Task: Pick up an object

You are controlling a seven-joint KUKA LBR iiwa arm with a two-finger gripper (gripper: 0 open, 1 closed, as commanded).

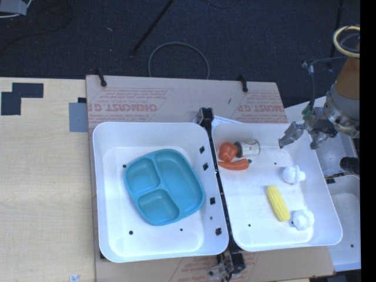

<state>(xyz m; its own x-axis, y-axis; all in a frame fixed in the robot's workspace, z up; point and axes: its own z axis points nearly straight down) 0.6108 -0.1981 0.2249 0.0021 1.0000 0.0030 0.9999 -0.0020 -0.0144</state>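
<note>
Objects all lay unpicked in the right bin (329, 231): the jaws (305, 135) hung spread and bare over its far corner, white lump (292, 174) nearest below them, corn cob (278, 202) beyond, orange pieces (231, 155) off to their side.

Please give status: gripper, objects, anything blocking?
Gripper above right bin's far right corner, holding nothing. Corn cob, orange toys, two white pieces lying loose. Path clear.
</note>
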